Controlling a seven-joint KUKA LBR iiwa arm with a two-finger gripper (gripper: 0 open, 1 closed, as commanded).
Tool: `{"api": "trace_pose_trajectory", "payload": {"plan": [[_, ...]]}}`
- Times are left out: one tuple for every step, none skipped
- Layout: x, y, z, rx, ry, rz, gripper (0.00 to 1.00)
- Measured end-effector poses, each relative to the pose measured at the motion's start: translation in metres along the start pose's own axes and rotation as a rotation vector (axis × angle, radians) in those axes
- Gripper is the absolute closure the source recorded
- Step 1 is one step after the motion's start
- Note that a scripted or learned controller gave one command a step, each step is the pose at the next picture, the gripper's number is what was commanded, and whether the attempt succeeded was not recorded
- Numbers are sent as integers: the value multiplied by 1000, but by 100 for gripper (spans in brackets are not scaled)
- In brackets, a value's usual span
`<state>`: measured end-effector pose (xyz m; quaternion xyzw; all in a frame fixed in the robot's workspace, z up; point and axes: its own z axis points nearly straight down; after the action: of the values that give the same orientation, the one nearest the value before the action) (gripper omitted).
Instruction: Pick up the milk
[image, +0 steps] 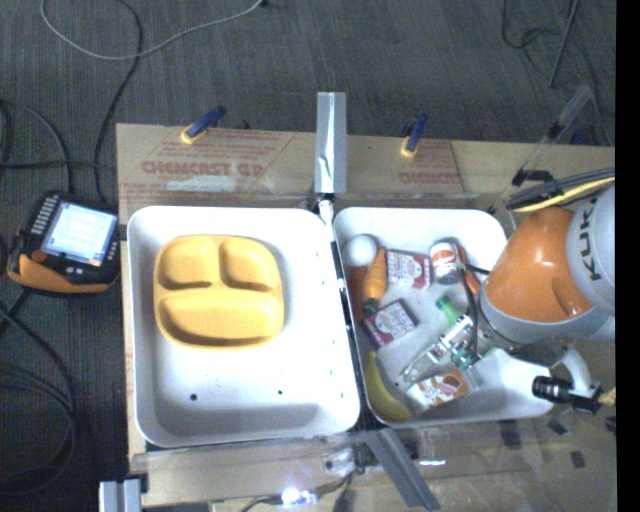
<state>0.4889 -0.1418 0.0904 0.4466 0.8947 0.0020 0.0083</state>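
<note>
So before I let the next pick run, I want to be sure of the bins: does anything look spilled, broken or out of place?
Nothing looks spilled or broken. The right bin is a jumble: small cartons and packets lie tilted at different angles, with a banana against its near-left wall. The yellow divided tray lies flat in the left bin. The gripper is down among the clutter.

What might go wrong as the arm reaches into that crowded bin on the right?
The gripper hangs low in the right bin, where cartons, a can and a banana lie packed close. It could close on the wrong item, or nudge neighbours aside. I cannot tell which carton is the milk.
</note>
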Motion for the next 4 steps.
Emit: {"api": "trace_pose_trajectory", "payload": {"plan": [[0, 3, -10, -6, -1, 0, 100], [-2, -7, -23, 12, 12, -110, 100], [-41, -31, 0, 0, 13, 177, 100], [-3, -6, -88, 14, 11, 293, 100]]}}
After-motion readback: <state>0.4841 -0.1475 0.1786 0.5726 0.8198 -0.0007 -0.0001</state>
